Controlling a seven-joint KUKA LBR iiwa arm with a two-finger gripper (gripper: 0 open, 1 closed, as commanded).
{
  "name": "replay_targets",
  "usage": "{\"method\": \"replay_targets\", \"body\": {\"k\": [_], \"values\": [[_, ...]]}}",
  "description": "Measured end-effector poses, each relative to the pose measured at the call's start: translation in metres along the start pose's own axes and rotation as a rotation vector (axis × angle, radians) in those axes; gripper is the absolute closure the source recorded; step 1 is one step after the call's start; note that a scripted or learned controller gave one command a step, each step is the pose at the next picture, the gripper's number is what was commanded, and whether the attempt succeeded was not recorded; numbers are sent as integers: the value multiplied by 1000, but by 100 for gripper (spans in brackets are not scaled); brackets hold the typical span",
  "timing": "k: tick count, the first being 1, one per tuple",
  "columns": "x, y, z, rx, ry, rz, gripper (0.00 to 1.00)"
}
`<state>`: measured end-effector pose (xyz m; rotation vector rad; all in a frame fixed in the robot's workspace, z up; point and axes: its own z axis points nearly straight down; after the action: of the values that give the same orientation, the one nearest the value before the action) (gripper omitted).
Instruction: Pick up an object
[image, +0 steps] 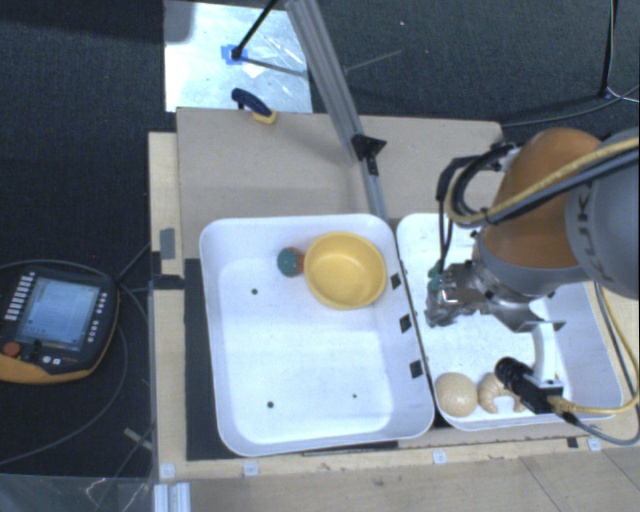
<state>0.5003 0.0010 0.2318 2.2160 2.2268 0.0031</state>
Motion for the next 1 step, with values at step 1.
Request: {"method": "replay_targets", "body": {"k": [1], "values": [[42, -3, 0, 1, 0, 0, 100]]}}
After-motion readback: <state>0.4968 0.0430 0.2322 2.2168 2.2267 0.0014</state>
